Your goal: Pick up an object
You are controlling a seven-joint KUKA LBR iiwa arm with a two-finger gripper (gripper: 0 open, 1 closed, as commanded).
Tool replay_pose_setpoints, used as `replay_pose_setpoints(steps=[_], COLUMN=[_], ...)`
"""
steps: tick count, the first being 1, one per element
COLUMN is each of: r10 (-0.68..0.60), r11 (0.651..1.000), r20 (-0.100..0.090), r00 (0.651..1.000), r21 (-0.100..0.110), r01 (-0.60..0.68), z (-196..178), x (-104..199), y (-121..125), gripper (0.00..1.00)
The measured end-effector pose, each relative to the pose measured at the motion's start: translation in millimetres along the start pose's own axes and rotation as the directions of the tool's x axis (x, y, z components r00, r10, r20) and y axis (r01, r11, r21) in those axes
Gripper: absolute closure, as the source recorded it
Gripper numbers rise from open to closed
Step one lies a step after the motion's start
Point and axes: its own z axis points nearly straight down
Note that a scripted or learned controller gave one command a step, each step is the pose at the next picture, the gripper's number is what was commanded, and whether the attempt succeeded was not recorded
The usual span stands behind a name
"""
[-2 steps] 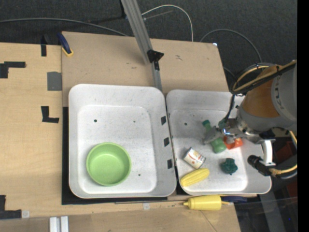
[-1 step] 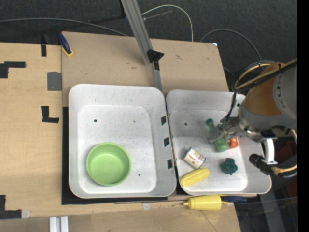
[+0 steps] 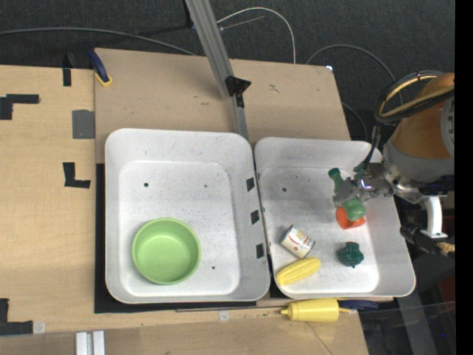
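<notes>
Two white bins sit side by side on the worktop, and in the right bin we place the claw directly over a red-and-green toy, which lies just at its 6 o'clock, perhaps touching. We cannot tell how the claw stands. Nearby lie a dark green toy, a small can and a corn cob, leaving little room at 7 o'clock.

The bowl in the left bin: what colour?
Light green, plain; the bowl shows best in the camera view.
</notes>
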Motion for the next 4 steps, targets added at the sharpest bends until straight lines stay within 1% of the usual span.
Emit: replay_pose_setpoints(steps=[1,2,3,4], r10=[-0.001,0.0,-0.006,-0.004], r11=[1.0,1.0,1.0,1.0], r20=[0.0,0.0,-0.003,-0.003], r00=[1.0,1.0,1.0,1.0], r21=[0.0,0.001,0.005,0.007], r01=[0.001,0.0,0.006,0.004], z=[-56.4,-97.6,-92.2,-84.6], x=[6.4,6.4,69.6,112.2], y=[-5.9,-4.8,6.4,14.3], gripper=[1.0,1.0,1.0,1.0])
